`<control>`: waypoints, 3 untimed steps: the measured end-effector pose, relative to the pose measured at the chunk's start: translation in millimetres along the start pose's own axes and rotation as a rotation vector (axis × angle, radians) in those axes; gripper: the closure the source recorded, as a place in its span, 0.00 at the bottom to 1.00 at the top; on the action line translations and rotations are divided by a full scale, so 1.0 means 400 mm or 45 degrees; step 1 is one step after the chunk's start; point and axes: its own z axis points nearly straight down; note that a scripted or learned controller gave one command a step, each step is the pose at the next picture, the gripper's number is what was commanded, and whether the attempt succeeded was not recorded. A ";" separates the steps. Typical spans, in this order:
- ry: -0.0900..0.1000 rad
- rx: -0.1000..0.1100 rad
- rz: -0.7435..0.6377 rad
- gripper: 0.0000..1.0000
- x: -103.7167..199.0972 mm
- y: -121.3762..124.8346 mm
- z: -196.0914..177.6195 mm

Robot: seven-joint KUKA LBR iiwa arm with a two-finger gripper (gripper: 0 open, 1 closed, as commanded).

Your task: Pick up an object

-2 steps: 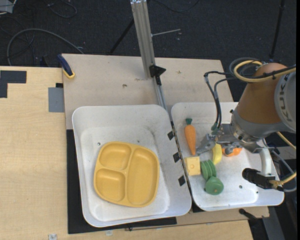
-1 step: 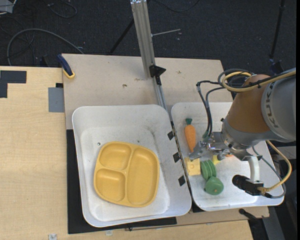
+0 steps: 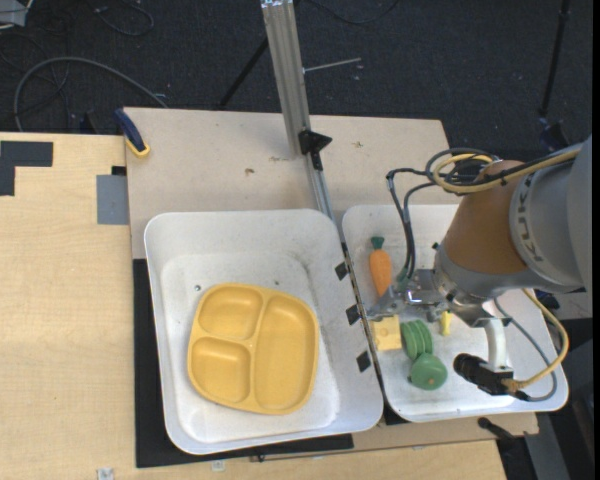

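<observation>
- Item, target: your likeliest pick is the yellow block (image 3: 388, 334) or the green toy (image 3: 421, 353), both lying just beside the claw (image 3: 417, 301), on its lower side in the camera view. The carrot (image 3: 380, 268) lies close on the claw's upper-left side.
- Item, claw state: you cannot tell how the claw stands; wrist hardware and cables (image 3: 420, 193) crowd the spot. Nothing is seen held.
- Item, arm pose: the arm (image 3: 500, 230) reaches in from the right, orange band tilted down over the right bin (image 3: 540, 400), wrist low among the objects.
- Risk, crowding: block, green toy and carrot sit close together; you may see a descent nudge one aside or catch two at once.
- Risk, wall: the block lies near the bin's left wall, beyond the claw; a finger could strike the rim.
- Risk, slip: the green toy looks rounded and may roll from a closing grip.
- Item, elsewhere: the yellow divided plate (image 3: 252, 346) rests in the left bin (image 3: 170, 258), well apart from the claw.
</observation>
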 end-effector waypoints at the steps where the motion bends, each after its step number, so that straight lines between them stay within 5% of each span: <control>1: -0.001 -0.018 0.004 1.00 -0.001 0.011 -0.039; 2: -0.003 0.009 -0.003 1.00 -0.010 -0.008 -0.182; 3: -0.003 0.006 -0.003 1.00 -0.003 0.003 -0.338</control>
